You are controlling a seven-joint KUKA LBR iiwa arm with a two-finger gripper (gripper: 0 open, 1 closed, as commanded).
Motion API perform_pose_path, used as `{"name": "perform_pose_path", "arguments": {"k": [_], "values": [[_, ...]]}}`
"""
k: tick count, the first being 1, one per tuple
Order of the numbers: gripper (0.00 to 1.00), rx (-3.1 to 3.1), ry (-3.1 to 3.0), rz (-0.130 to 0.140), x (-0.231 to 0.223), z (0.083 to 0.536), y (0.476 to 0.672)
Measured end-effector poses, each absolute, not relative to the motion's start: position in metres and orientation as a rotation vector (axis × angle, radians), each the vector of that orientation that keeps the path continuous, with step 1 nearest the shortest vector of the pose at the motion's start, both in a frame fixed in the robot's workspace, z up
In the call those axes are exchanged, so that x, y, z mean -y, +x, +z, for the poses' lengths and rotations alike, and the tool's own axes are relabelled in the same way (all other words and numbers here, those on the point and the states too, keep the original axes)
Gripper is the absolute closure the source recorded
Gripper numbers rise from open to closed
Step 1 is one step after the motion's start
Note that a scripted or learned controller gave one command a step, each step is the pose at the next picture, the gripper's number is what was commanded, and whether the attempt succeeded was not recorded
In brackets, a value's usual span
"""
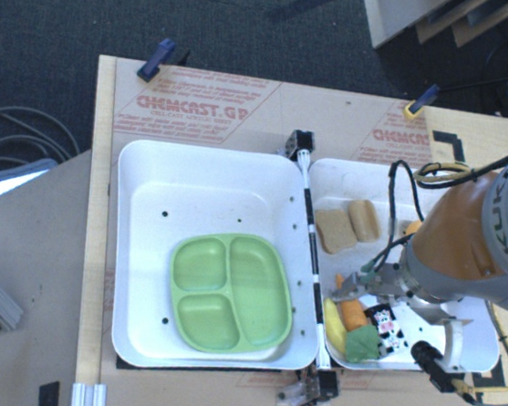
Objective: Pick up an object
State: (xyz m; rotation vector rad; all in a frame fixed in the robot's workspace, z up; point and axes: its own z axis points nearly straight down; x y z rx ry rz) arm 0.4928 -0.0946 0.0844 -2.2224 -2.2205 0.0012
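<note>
- The likeliest targets are the small mixed objects heaped in the near left corner of the right shallow white bin [485,341]: a yellow banana-shaped toy [335,324], an orange rounded piece [354,312], a green soft lump [362,345] and a small white block with dark and pink marks [386,326].
- Farther back in the same bin lie two tan bread-like slabs [348,224], touching each other and well apart from the heap.
- The two-finger gripper [374,290] hangs low over the heap, just above the orange piece; its tips are lost among metal parts and clutter, so I cannot tell whether it is spread, pressed together or pinching anything.
- As I judge it, the pick is not yet shown done: every object appears to rest in the bin, none visibly lifted. Closing on one piece and raising it clear is left.
- The grey arm with its orange band [457,236] reaches in from the right, bent down steeply over the right bin, black cables looping beside it.
- The left white bin [148,171] holds a light green three-compartment plastic tray [229,292], untouched.
</note>
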Motion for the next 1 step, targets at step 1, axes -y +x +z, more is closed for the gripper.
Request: {"name": "perform_pose_path", "arguments": {"k": [1], "values": [[0.0, 2.223, -2.222, 0.0, 0.0918, 0.0843, 0.513]]}}
